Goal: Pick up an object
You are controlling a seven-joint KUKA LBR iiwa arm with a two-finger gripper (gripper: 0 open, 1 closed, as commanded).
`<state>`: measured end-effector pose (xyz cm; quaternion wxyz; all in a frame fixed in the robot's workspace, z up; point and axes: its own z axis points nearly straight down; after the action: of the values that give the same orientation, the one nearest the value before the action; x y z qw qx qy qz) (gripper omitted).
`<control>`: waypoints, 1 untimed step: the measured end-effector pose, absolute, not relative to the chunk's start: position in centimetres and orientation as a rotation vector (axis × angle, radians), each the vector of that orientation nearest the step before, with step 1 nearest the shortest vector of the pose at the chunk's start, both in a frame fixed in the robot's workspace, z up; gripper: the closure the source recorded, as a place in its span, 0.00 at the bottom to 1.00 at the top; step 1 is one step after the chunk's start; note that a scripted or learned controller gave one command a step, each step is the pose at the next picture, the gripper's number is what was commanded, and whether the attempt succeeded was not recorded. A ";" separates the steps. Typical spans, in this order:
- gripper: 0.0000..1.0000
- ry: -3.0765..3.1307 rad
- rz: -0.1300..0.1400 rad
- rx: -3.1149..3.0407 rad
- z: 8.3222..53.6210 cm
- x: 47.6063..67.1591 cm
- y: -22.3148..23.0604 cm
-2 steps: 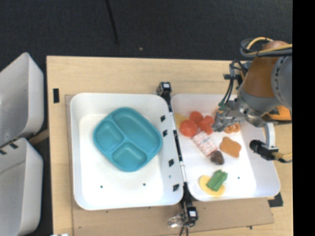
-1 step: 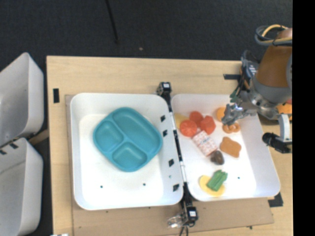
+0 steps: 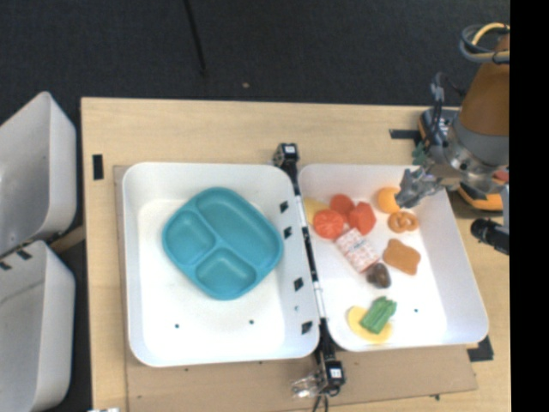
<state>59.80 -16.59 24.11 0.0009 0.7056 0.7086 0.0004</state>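
Across the left bin [image 3: 146, 333] a teal divided plate [image 3: 222, 242] sits at centre; the right bin [image 3: 446, 307] crowds toy foods, from red pieces [image 3: 329, 223] at nine o'clock to an orange ball [image 3: 389, 199] and doughnut-like piece [image 3: 402, 221] near one o'clock. The hand [image 3: 410, 191] hovers just beside those two, and whether it is clenched I cannot tell. Tight packing risks a pinch on two pieces, or a nudge aside.

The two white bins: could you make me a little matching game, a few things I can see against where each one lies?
Things:
1. teal divided plate
2. green toy
3. gripper
4. pink patterned block

Places:
A. near the right bin's front edge, on something yellow
B. over the right bin's far right part, by the orange pieces
C. in the left bin
D. middle of the right bin

Pairs: 1-C, 2-A, 3-B, 4-D
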 end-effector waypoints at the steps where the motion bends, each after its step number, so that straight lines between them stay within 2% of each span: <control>1: 1.00 2.229 -0.004 2.219 23.1 57.2 -12.7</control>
<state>57.17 -12.69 23.08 -0.0018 0.7056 0.7086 -0.0014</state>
